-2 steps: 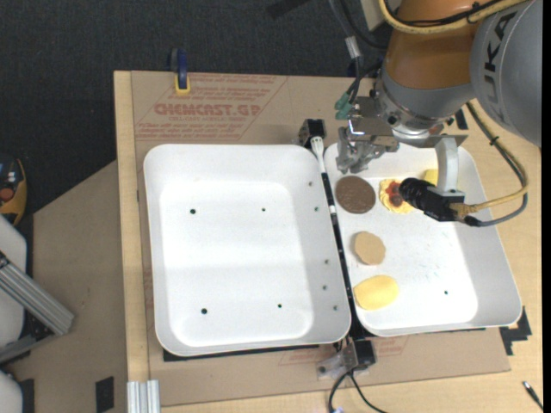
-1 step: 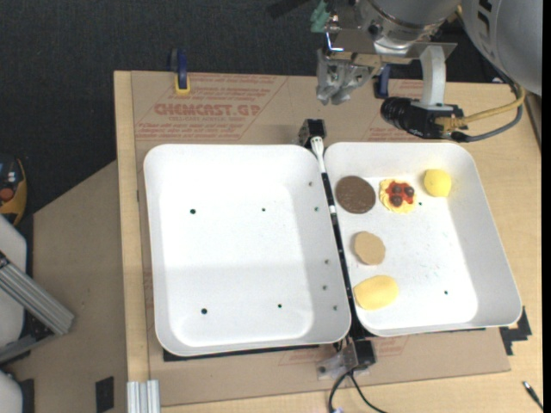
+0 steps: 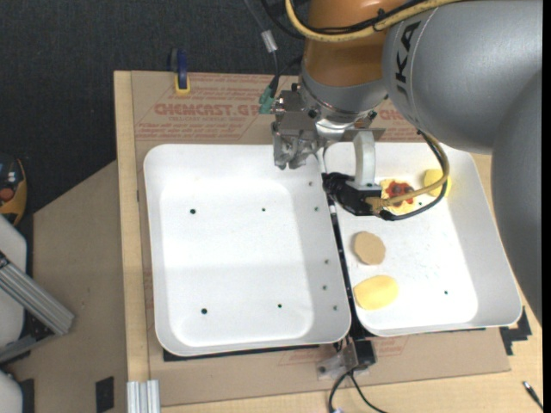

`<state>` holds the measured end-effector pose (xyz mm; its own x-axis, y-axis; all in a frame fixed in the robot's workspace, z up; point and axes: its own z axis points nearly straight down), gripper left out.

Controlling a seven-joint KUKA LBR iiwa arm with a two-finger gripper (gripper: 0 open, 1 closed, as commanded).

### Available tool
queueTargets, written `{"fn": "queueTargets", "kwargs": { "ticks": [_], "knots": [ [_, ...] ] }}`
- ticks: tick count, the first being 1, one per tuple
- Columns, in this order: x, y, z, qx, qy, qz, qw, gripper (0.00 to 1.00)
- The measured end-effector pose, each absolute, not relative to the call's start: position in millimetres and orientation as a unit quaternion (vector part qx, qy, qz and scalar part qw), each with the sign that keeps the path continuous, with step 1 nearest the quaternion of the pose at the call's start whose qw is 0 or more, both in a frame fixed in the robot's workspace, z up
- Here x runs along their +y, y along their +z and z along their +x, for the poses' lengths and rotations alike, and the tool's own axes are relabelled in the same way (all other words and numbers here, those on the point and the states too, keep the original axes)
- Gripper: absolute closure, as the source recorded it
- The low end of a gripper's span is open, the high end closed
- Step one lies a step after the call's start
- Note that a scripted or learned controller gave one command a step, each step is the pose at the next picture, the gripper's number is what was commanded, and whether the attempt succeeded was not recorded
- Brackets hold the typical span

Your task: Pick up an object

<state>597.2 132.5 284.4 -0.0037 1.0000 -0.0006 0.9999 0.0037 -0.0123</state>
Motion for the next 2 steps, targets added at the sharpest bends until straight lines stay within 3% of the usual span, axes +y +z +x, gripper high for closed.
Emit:
{"fn": "queueTargets", "kwargs": {
  "ticks": [1,2],
  "knots": [
    [228.6,264.4,547.8,-0.711,0.0018,-0.703,0.003,1.00],
    [225.0,297.6,531.8,-0.708,-0.0016,-0.706,0.000,1.00]
  ]
}}
